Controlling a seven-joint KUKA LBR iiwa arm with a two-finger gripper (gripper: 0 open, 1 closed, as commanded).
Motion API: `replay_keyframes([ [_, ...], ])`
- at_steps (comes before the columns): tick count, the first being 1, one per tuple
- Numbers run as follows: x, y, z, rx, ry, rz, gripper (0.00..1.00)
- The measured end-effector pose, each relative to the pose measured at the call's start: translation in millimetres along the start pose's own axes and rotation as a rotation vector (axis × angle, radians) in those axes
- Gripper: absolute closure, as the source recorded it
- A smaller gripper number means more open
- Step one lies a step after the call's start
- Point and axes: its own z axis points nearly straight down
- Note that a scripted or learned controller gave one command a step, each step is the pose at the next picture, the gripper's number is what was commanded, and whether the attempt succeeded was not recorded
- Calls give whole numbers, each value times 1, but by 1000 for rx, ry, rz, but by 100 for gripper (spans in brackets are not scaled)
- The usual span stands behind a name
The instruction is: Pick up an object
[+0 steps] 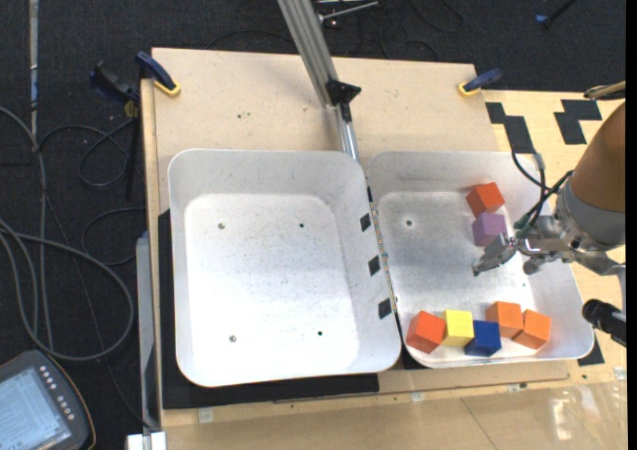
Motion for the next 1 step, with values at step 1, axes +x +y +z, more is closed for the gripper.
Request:
replay_keyframes([
  [1,-4,-9,58,1,1,1,0],
])
